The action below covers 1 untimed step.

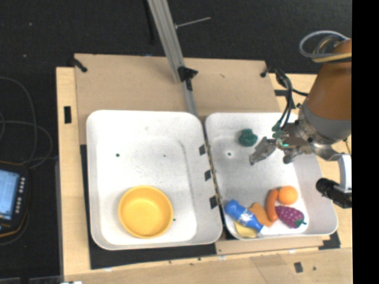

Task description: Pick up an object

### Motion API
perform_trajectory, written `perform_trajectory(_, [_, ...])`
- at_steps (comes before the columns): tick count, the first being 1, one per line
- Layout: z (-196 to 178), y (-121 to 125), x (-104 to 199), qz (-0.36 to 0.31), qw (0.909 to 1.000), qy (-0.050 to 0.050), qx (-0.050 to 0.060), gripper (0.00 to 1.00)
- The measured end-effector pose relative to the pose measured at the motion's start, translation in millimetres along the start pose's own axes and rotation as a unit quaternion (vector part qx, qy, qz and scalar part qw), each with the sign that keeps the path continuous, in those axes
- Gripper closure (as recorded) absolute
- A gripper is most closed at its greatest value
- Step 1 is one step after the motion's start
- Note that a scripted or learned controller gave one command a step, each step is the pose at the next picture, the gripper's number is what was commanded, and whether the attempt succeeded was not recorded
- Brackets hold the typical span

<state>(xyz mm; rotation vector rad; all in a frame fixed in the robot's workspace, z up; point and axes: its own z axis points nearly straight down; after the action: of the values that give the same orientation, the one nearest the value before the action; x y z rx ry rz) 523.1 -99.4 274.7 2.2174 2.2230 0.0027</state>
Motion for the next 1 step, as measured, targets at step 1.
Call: perform_trajectory(1, [0.0, 0.0, -0.3, 0.001, 1.0, 0.0, 0.0, 0.0])
